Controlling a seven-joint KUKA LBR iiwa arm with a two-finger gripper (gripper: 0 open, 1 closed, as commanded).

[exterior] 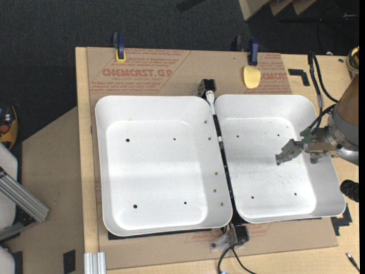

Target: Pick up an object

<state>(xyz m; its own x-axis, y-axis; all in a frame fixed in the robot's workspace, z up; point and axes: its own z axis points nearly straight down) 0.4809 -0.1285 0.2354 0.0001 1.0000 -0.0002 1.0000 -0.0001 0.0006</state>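
My arm (349, 116) comes in over the right edge of the table (85, 153) and ends in my jaws, which hang above the right bin (268, 207), over its right half and about midway between its far and near rims. They point toward the left, at the middle of that bin's floor. At this slant they read as one dark grey shape, so I cannot tell whether they are parted or closed, and I cannot tell whether anything sits between them. I also cannot tell from here which thing is mine to lift: the floor of the right bin under me shows small dark dots (252, 197) and some faint scuffs.

The left bin (108, 170) lies just beside the right one, their inner rims touching along the middle of the table, and its floor carries the same small dark dots. A black clip (207, 87) sits where the two rims meet at the far edge, and another clip (238, 234) at the near edge. A pale yellow piece (251, 76) lies on the table just beyond the right bin's far rim, below a blue clamp (253, 49); a second blue clamp (118, 41) grips the far left corner. Red lettering (137, 71) runs across the table's far strip.
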